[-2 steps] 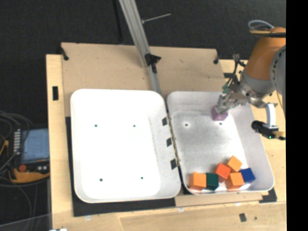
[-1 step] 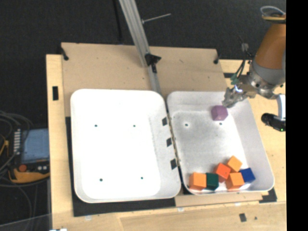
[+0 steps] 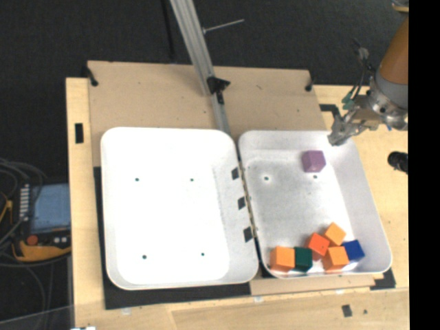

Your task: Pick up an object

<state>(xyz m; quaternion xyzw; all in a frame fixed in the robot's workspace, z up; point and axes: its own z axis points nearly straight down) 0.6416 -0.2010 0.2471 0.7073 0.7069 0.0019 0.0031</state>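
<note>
Blue device: it is lying off the bench's left edge on the dark floor, with cables running around it.
Bench: a pale wooden top is carrying both bins side by side.
Left bin: a shallow white tray with rounded corners is sitting on the left half of the bench; a few small dark dots are showing on its floor.
Metal rail: a grey bar is slanting down from the top of the view toward the gap between the two bins.
Right bin: it is touching the left bin along their shared edge and is holding all the blocks.
Orange block: it is sitting at the near left of the right bin, touching a dark green block.
Purple block: a small cube, pale violet and matte, is resting alone on the far part of the right bin's floor, well apart from the near cluster.
Near cluster: a red-orange block, two more orange blocks and a blue block are crowding together by the near right corner.
Gripper: it is hanging over the far right rim of the right bin, near the purple block but apart from it; whether the fingers are spread or closed cannot be told, as they are reading as one small blurred shape.
Arm: the orange band is showing above the grey wrist at the right.
</note>
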